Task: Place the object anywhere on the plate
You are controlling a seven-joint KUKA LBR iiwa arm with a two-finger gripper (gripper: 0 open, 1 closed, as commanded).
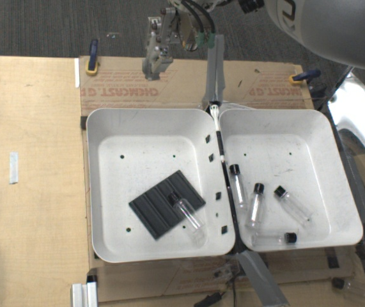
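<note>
- Grey arm link (335, 11) looms nearest the lens at top right. It reaches in from the right, so it crosses above the bins.
- Gripper (153, 73) hangs over the cardboard sheet (188, 85), past the far rim of the left bin (93, 171). We can't tell whether it's open or closed, and we see nothing carried under it.
- It sits well apart from every vial, which to us reads as parked clear, not mid-grasp.
- Black ridged plate (160, 206) lies flat and skewed on the left bin's floor, toward the near right corner.
- Task vial (187, 213) is clear with a black cap and lies on its side on the plate. Its cap end is over the ridges and its far end pokes past the plate's lower right edge.
- Most of it rests on the plate, so we judge the placement done. The ridges likely keep it from rolling off.
- Right bin (335, 146) holds four more capped vials (256, 204), all lying down and loosely clustered near the front. We take these as the supply pile.
- Clamps (93, 61) at the sheet's far corners probably pin it to the bench.
</note>
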